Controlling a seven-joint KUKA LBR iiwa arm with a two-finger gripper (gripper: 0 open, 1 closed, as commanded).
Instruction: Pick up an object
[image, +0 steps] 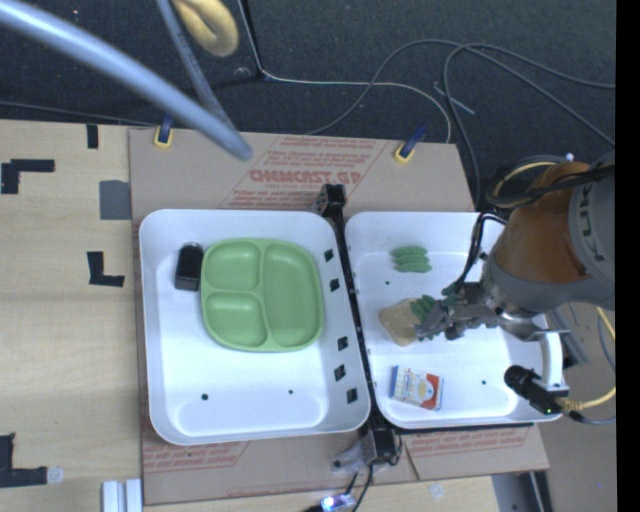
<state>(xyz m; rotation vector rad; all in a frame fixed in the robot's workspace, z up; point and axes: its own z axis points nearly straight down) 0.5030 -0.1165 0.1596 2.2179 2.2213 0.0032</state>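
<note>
In the right bin (470, 405) lie a small green pea pod (410, 260) near the back, a tan lumpy object (398, 320) in the middle, and a small white, blue and red box (415, 388) near the front. My gripper (436, 318) reaches in from the right and sits low, right against the tan object's right side, with a dark green piece at its tip. The grey arm with its orange band (545, 245) hangs over the right bin's far right part.
The left bin (170, 400) holds a green divided plate (263, 295) and a small black block (188, 266) to its left. Black clips run along the divider (343, 300) between the bins. Cables trail behind the bins on the dark floor.
</note>
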